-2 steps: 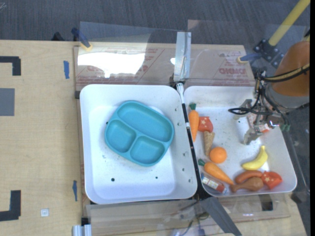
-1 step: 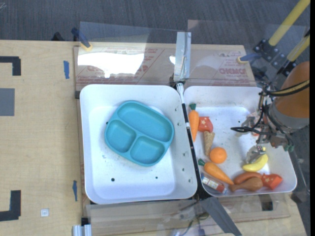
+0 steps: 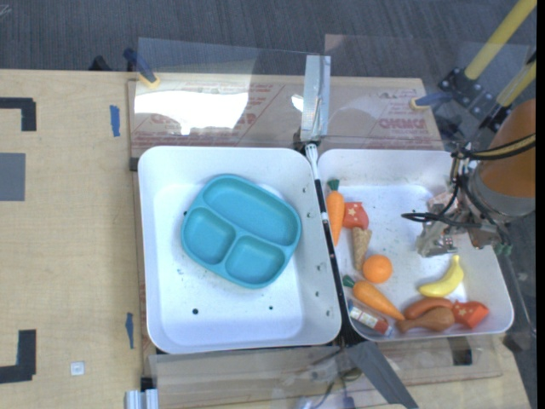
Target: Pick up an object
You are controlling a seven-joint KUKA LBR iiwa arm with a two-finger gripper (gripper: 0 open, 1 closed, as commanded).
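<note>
Banana (image 3: pixel 444 280) lies just below gripper (image 3: pixel 438 244); apart from it.

Jaws (image 3: pixel 439 239) low in right bin (image 3: pixel 400 164), just above banana (image 3: pixel 446 279); blue tray (image 3: pixel 241 229) in left bin (image 3: pixel 162 228)

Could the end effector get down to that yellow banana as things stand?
Probably yes. The end effector hangs just above the banana in the right bin, with nothing lying on top of the banana; a brown piece only sits beside it.
</note>
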